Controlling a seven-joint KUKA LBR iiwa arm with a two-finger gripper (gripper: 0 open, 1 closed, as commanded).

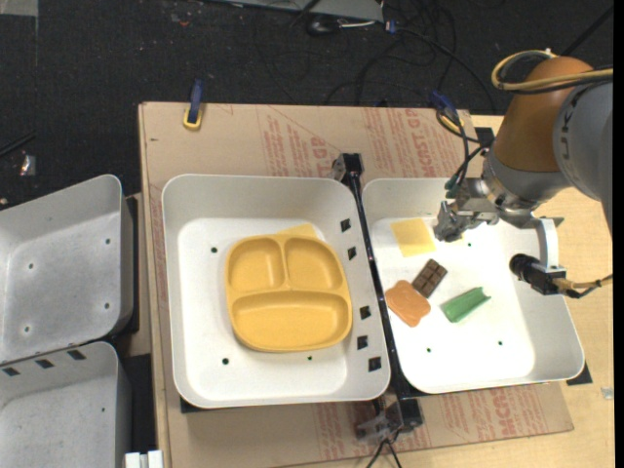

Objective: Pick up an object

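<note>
In the right bin (546, 359) lie a pale yellow flat square (412, 236), a brown chocolate-like block (429, 278), an orange block (408, 303) and a green block (464, 303). My gripper (450, 224) hangs over the bin's back part, just right of the yellow square and above the brown block. Nothing shows between its fingertips.
The left bin (195, 359) holds a yellow divided plate (289, 292). A black divider (367, 271) runs between the bins. A black part of the arm's fitting (531, 271) sticks out over the right bin's right side. Grey metal trays (58, 281) stand at far left.
</note>
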